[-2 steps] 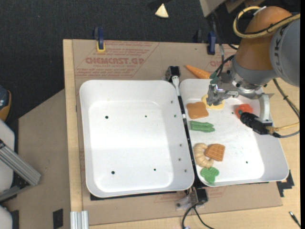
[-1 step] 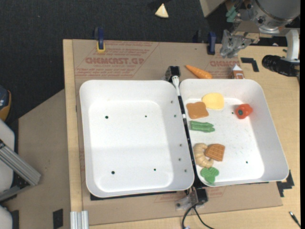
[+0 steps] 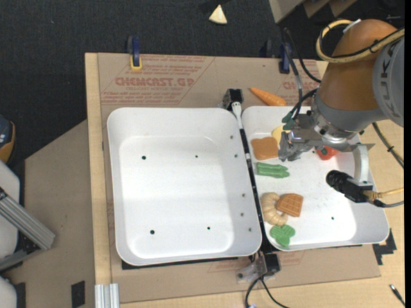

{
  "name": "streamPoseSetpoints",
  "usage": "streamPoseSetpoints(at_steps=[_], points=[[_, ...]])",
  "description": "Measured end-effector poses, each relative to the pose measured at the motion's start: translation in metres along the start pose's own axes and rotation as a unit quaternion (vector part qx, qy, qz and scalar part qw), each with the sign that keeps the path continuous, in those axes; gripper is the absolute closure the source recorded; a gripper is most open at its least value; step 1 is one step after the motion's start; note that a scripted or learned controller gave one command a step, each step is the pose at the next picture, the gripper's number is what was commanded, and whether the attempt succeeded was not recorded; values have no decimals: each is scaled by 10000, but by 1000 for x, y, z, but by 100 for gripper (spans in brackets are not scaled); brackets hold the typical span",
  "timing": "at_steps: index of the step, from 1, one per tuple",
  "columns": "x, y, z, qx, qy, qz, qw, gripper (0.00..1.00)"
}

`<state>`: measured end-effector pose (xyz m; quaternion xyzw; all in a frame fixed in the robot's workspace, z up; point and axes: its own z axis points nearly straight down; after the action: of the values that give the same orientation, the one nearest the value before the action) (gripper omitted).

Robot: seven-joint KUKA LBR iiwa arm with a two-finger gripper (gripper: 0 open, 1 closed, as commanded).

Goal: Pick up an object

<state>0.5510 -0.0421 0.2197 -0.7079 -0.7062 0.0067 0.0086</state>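
My gripper (image 3: 290, 149) hangs over the upper left part of the right bin (image 3: 334, 226), under the orange-banded wrist. Just left of it lies a brown bread-like piece (image 3: 263, 148), and a yellow item (image 3: 277, 133) peeks out beside the gripper. A green pea pod (image 3: 272, 169) lies just below the gripper. A small red item (image 3: 327, 151) shows to its right, partly hidden by the wrist. Lower in the bin sit a croissant (image 3: 269, 208), a waffle (image 3: 291, 204) and a green leafy piece (image 3: 282, 235). I see nothing held in the gripper.
The left bin (image 3: 122, 172) sits beside the right one, with a black divider rail between them. An orange carrot (image 3: 267, 97) lies on the board behind the right bin. A black cable fitting (image 3: 343, 185) hangs over the bin's right side.
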Motion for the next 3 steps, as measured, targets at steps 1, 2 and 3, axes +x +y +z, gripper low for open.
streamPoseSetpoints(at_steps=[1,2,3], points=[[0,6,-9,-105,-13,-8,9999,0],[12,31,37,-88,-9,-18,10000,0],[11,31,34,-100,-11,-8,9999,0]])
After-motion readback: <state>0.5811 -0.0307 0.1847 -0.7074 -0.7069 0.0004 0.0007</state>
